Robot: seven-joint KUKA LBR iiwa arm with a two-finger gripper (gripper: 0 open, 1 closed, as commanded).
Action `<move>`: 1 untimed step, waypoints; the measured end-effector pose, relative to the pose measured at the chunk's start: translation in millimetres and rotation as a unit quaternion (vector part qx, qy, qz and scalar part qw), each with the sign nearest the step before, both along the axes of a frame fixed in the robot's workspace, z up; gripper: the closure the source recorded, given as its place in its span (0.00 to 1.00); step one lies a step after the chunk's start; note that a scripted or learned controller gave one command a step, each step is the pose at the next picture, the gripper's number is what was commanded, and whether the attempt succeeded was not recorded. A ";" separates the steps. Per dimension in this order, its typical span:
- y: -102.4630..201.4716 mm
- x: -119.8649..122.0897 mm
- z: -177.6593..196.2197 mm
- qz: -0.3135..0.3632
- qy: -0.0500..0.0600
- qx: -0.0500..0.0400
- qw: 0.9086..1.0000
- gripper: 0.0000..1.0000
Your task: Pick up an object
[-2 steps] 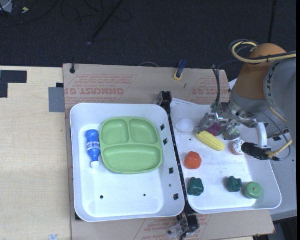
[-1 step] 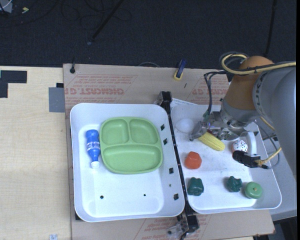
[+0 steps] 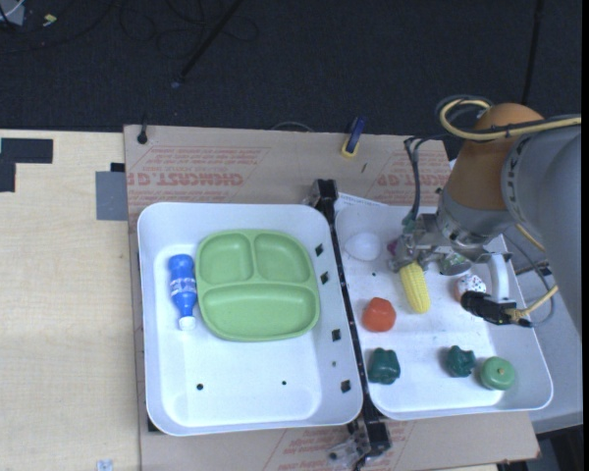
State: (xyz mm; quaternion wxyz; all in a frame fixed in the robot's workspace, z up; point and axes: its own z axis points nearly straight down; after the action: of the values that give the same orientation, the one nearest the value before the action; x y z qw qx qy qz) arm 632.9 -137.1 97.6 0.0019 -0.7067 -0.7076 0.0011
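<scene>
The divided plate [image 3: 256,286] lies in the left bin [image 3: 167,391], with the bottle [image 3: 182,289] just left of it.

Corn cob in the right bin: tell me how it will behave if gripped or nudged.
The corn cob looks rounded and long, so it may roll sideways if nudged. Its shiny skin suggests plastic: probably stiff, light, maybe slippery. The gripper sits at its upper end.

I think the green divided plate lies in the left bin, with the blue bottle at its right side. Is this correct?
Not quite. In the camera view the green divided plate does lie in the left bin, but the blue bottle is at its left side, not its right, between the plate and the bin's left wall.
</scene>
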 end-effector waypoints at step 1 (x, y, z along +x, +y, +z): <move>2.1 -6.0 45.4 -0.002 -0.003 -0.001 1.000 1.00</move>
State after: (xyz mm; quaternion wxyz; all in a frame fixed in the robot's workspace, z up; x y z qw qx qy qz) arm 626.9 -135.0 143.1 -0.0004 -0.7078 -0.7064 -0.0004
